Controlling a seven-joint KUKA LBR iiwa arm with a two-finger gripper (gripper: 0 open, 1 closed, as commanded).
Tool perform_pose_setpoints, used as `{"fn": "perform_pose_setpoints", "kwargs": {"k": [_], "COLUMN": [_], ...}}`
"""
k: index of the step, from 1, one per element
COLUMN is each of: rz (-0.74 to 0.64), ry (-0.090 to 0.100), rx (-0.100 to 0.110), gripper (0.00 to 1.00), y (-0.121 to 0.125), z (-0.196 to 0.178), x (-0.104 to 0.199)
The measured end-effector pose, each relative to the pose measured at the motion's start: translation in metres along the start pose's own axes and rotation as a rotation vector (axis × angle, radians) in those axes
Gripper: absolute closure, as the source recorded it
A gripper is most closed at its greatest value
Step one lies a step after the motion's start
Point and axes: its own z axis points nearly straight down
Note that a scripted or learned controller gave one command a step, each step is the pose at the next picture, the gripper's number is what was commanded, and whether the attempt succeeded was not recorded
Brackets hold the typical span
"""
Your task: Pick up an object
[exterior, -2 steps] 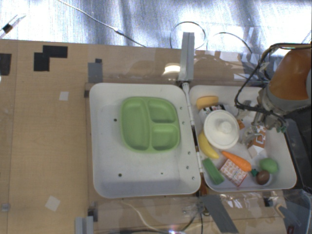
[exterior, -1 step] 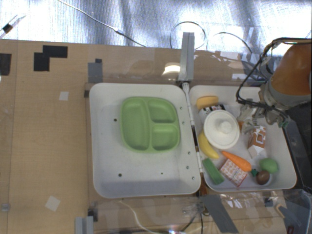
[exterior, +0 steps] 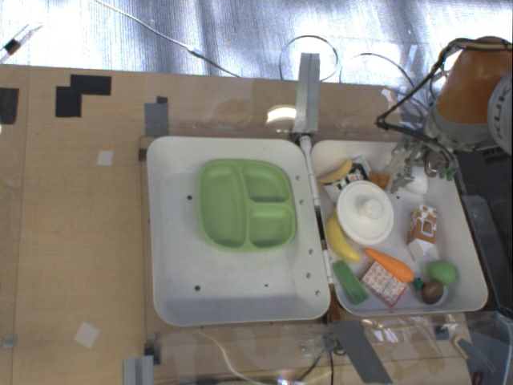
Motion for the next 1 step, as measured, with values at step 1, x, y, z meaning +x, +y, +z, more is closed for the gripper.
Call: {"fn": "perform_pose_setpoints", "kwargs": {"k": [1], "rz": [0.001], "ry": [0.011], "rx": [0.000], "gripper": [0.00], "y": [-0.0012], "z": [0.0012], "x": [0.0022]}}
